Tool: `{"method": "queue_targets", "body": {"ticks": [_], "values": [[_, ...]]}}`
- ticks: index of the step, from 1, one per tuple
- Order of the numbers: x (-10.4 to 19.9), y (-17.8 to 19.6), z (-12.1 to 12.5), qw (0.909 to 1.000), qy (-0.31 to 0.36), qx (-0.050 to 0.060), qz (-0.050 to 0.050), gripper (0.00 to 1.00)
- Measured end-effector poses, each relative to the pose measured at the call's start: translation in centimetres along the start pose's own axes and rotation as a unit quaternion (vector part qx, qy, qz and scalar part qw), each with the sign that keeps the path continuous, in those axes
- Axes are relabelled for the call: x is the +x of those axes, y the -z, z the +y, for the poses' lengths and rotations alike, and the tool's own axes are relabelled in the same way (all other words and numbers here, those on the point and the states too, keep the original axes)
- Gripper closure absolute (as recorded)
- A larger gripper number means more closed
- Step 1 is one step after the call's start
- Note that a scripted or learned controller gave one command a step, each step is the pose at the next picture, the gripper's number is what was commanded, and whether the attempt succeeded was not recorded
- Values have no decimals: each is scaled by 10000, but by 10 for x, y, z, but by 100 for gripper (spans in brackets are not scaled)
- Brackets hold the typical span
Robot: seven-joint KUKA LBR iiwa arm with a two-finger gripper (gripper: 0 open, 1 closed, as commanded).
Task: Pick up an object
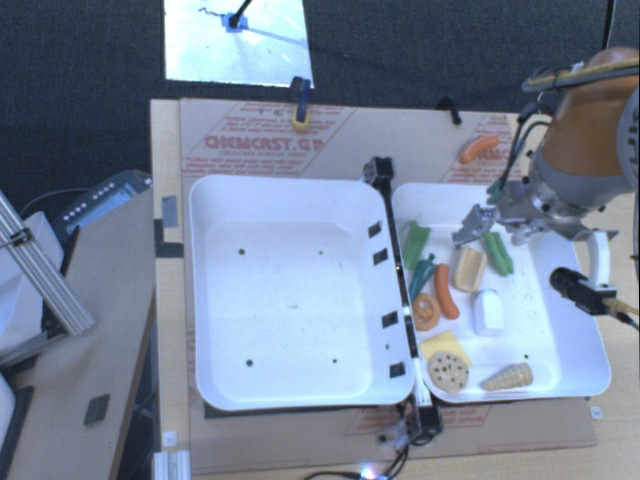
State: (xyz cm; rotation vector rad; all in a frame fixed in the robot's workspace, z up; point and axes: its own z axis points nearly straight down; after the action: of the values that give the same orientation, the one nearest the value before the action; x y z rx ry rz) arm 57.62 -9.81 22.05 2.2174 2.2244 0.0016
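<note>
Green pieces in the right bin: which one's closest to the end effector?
The green piece right of the cream block, just under the end effector; the others lie by the divider.

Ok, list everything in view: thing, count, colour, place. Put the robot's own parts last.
bins: 2, white, side by side on the bench; all toys lie in the right one
green toys: 3, upper part of right bin
orange toys: 2, a stick and a ring, right bin centre-left
cream block: 1, right bin centre
white block: 1, right bin centre
cheese wedge: 1, yellow, near front
cookie: 1, tan, speckled, front
cone: 1, beige, front
orange sausage: 1, on bench behind right bin
arm: 1, grey and orange, from the right
gripper: 1, grey, over right bin
</note>
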Motion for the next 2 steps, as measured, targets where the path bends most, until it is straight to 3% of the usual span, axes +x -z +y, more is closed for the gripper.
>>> {"method": "queue_targets", "body": {"ticks": [1, 2], "values": [[2, -116, 10, 10000, -5, 14, 3, 0], [10, -131, -9, 10000, -9, -57, 7, 0]]}}
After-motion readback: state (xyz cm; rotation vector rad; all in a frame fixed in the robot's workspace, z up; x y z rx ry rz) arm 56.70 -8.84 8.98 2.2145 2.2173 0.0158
